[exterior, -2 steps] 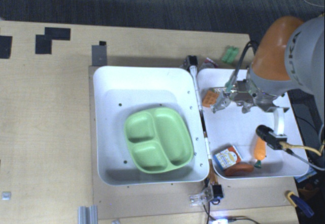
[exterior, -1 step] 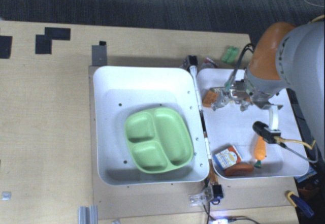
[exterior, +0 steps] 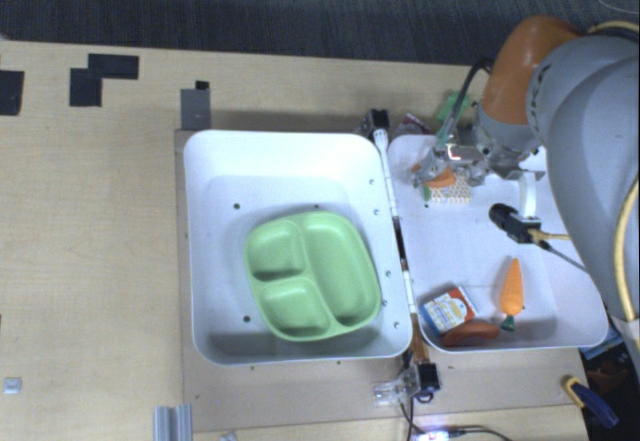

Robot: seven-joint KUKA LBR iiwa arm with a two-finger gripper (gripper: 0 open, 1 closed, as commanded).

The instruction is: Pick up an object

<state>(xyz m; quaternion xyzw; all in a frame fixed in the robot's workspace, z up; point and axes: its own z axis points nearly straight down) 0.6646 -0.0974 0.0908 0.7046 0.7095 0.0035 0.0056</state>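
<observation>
Right bin (exterior: pixel 462 254), lower edge: small carton (exterior: pixel 446 310), reddish-brown piece (exterior: pixel 470 333), carrot (exterior: pixel 511 289). Left bin (exterior: pixel 215 189): green divided plate (exterior: pixel 312 274). Gripper (exterior: pixel 445 164) at right bin's upper-left corner, just above pale dotted item (exterior: pixel 452 191); grip state unreadable.

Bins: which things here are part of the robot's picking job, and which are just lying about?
Job: gripper, over one end of the right bin; pale gridded piece beside it, probably the target.
Lying about: green plate in the left bin; carrot, carton and reddish thing at the right bin's other end.
</observation>
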